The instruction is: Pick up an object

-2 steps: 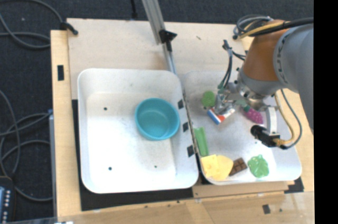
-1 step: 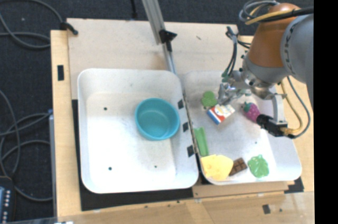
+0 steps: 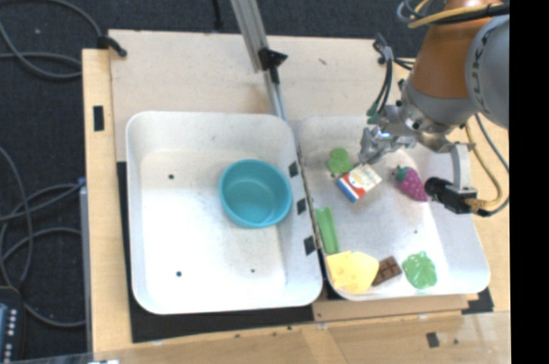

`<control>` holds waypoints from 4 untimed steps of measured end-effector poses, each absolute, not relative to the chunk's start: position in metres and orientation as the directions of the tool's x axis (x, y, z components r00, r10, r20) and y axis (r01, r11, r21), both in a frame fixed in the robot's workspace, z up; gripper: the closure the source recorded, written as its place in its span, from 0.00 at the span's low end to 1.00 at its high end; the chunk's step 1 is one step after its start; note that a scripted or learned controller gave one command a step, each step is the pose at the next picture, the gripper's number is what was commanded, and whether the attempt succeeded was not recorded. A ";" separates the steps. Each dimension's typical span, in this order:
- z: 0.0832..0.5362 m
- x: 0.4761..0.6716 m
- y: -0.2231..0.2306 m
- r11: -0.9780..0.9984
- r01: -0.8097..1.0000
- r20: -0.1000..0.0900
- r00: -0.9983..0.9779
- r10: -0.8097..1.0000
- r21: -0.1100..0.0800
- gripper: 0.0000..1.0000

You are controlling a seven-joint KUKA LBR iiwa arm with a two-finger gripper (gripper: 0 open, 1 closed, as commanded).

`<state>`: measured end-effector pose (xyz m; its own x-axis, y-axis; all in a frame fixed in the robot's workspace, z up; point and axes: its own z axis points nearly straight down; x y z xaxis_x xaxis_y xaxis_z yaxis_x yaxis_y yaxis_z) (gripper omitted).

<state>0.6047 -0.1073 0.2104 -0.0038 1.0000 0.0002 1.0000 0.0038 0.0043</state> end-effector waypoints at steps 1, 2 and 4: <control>0.227 0.610 -0.058 0.008 1.000 0.002 -0.008 1.000 0.004 1.00; 0.221 0.618 -0.009 0.007 1.000 0.001 -0.007 1.000 0.001 1.00; 0.224 0.615 0.087 0.008 1.000 0.002 -0.008 1.000 0.003 1.00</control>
